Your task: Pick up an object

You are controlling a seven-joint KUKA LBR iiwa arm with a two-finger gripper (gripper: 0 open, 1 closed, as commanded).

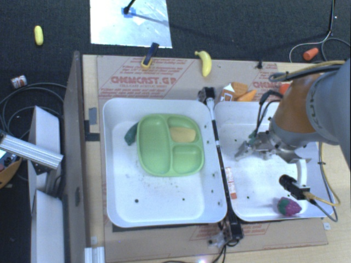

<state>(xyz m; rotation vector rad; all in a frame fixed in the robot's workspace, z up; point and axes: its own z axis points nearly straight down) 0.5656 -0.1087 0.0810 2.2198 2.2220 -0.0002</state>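
Strawberry (289, 206) well apart from tool (242, 152)

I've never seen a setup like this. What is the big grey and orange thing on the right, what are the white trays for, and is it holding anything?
The grey and orange shape is a robot arm, seen from one camera fixed above the bench and looking down at a slant. Its gripper, a two-finger claw, hangs over the right white bin; I see nothing between its fingers. That bin has a pink and green toy fruit near its lower right corner. The left bin holds a green divided plate with a yellow piece in one compartment and a dark green item beside the plate. A toy banana lies on the board behind the bins.
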